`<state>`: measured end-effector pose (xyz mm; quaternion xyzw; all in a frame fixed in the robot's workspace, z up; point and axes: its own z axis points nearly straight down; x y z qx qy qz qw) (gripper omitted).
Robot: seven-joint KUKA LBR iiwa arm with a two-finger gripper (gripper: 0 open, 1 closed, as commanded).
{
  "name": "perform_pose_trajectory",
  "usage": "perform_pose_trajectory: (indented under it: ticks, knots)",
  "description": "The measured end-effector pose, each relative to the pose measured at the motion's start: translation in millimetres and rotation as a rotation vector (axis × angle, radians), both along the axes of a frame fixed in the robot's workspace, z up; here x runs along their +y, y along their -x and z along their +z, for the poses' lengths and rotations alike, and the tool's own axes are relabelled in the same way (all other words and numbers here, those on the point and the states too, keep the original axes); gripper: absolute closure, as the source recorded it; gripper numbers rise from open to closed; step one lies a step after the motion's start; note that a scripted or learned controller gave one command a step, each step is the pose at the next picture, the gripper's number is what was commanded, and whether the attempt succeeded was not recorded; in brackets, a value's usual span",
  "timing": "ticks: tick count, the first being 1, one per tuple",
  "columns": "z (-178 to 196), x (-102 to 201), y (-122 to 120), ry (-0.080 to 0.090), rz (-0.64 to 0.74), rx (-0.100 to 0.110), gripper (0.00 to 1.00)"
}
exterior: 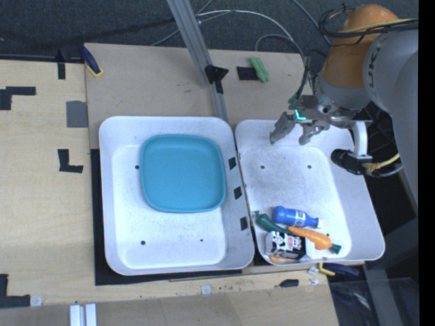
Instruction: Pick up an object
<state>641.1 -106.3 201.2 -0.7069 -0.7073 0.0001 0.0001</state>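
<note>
My gripper (293, 134) hangs over the far edge of the right bin (299, 175), open, with nothing between its two grey fingers. Near the front of that bin lie a blue bottle (295, 216), an orange carrot-like toy (310, 236) with a green end, and a small black-and-white printed item (285, 244). They are bunched together, well in front of the gripper. The left bin (122, 189) holds a teal square plate (183, 172).
A slanted metal pole (197, 43) rises behind the bins. A green piece (259, 69) and a blue and yellow piece (92, 62) lie on the bench at the back. Cables loop behind the arm (370, 53).
</note>
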Motion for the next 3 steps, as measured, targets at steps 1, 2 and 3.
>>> perform_pose_trajectory:
  ticks: [1, 2, 3]
  knots:
    - [0, 0, 0, 0.0, 0.0, 0.0, 0.0]
    - [-44, -4, 2, 0.0, 0.0, 0.004, 0.0]
    - [-93, -11, 9, 0.0, -0.001, 0.004, 0.0]
